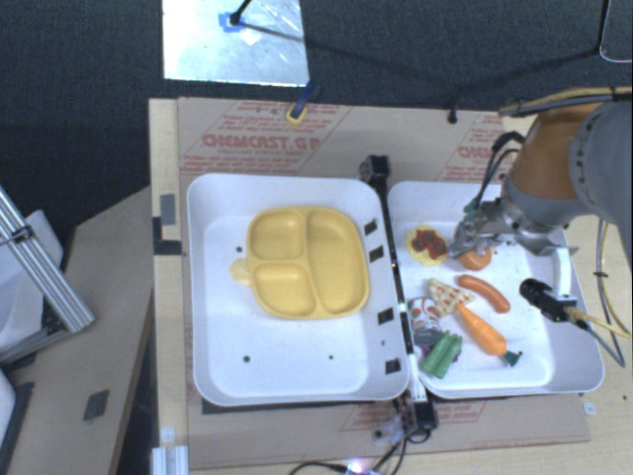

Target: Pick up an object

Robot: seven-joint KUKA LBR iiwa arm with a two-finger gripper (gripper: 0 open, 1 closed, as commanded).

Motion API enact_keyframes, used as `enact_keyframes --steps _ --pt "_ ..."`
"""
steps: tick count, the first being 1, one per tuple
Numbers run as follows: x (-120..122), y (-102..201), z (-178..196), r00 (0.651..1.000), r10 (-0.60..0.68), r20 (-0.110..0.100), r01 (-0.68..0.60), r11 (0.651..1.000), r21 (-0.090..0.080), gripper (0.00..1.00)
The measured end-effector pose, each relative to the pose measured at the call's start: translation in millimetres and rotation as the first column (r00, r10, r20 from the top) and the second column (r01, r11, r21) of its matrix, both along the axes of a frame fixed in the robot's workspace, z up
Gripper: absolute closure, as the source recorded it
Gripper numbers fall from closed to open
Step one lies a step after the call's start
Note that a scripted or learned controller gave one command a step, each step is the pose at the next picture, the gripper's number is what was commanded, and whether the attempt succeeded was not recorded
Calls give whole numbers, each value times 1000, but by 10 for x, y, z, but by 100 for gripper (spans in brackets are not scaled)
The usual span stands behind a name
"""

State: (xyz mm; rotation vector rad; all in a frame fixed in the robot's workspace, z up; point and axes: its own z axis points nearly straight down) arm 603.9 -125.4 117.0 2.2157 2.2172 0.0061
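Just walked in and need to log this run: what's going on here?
A grey arm with an orange band reaches from the right into the right bin, its gripper low over a small orange toy beside a pizza slice. A sausage and carrot lie nearby. The left bin holds a yellow tray.

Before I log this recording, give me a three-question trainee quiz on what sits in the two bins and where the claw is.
1. True or false: the yellow divided tray lies in the left bin.
2. Which item lies nearest the claw? A) the carrot B) the small orange piece C) the green item
3. Fill in: the sausage lies in the ____ bin, above the carrot in the camera view.

Key: 1 true. 2 B; whether the claw grips it cannot be told. 3 right.
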Motion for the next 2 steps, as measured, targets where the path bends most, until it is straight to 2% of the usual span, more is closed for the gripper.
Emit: enact_keyframes --steps 1,2 --pt "52 7 441 1000 3 -2 -3 1000 1 100" --pt "157 0 1051 1000 5 1 -5 1000 0 100"
